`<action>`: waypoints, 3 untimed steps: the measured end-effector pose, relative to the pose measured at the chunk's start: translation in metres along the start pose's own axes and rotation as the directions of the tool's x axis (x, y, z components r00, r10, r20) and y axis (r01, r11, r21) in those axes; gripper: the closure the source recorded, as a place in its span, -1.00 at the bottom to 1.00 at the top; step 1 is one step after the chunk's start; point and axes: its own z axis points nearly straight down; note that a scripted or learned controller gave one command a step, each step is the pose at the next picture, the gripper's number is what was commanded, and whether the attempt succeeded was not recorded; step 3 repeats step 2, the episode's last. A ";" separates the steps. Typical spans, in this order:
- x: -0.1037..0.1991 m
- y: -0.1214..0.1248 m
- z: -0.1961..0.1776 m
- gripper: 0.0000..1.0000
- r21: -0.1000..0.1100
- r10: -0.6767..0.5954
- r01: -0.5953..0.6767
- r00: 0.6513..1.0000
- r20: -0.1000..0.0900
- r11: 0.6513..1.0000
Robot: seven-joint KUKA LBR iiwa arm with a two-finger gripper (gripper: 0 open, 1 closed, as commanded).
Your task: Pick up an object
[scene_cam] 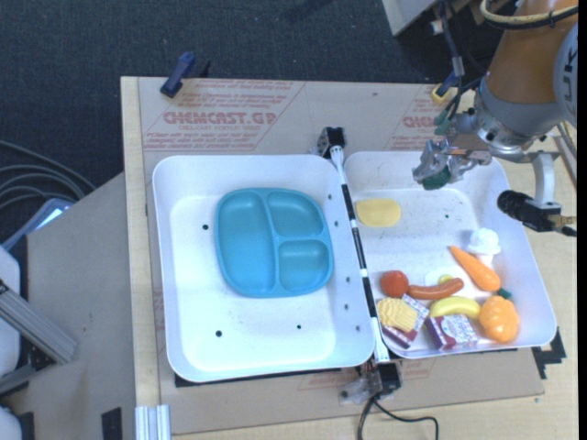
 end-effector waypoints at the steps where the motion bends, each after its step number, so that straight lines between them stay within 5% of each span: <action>1: 0.032 -0.026 -0.020 1.00 0.005 0.000 0.000 1.000 -0.001 1.000; 2: 0.120 -0.069 -0.005 1.00 0.006 0.001 -0.001 1.000 -0.001 1.000; 3: 0.120 -0.069 -0.005 1.00 0.006 0.001 -0.001 1.000 -0.001 1.000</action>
